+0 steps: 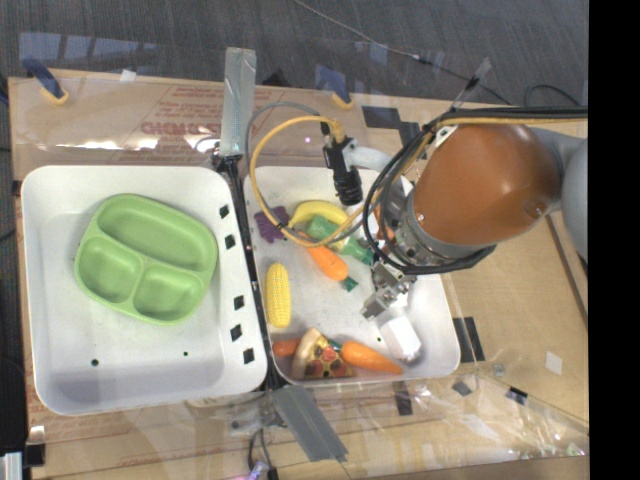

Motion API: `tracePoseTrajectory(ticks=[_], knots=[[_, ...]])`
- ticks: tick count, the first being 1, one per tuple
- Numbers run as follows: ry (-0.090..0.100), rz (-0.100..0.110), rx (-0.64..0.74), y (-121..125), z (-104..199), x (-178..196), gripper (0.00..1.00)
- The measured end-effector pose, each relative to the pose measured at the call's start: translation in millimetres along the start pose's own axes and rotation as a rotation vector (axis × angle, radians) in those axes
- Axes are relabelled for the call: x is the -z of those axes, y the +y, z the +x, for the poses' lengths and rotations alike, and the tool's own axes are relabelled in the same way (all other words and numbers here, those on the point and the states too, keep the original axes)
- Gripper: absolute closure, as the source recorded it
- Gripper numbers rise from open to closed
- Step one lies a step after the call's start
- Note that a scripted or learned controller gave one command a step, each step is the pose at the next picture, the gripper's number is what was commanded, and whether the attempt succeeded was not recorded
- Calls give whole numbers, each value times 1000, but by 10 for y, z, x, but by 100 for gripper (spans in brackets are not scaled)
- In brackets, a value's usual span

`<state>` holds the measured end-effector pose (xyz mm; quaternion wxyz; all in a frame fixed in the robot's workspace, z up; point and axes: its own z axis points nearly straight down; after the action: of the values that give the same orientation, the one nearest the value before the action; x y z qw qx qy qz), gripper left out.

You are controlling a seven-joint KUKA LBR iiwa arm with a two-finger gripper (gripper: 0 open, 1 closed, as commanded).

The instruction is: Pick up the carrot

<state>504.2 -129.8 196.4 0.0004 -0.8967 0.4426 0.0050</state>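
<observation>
Now, right bin [440,318]: carrot [371,358], corn [278,295], banana [318,213].
Left bin [50,268]: green plate [147,258].
Carrot: lengthwise along the right bin's near wall.
My gripper [385,298]: grip unclear.

No text can be read clearly. Faint red print stands on the cardboard sheet [190,113] at 11 o'clock, too blurred to read.

Orange carrot [371,358] lies flat near the right bin's [440,313] front wall; tip pointing right.
</observation>
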Motion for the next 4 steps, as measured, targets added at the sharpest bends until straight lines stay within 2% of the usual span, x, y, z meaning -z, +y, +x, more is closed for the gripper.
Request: tracePoseTrajectory(ticks=[1, 2, 3, 4], knots=[[2, 0, -3, 9, 11, 5, 0], [3, 0, 163, -403, 203, -1056, 0], [4, 2, 580, -767, 114, -1054, 0], [10, 2, 372, -135, 35, -25, 0]])
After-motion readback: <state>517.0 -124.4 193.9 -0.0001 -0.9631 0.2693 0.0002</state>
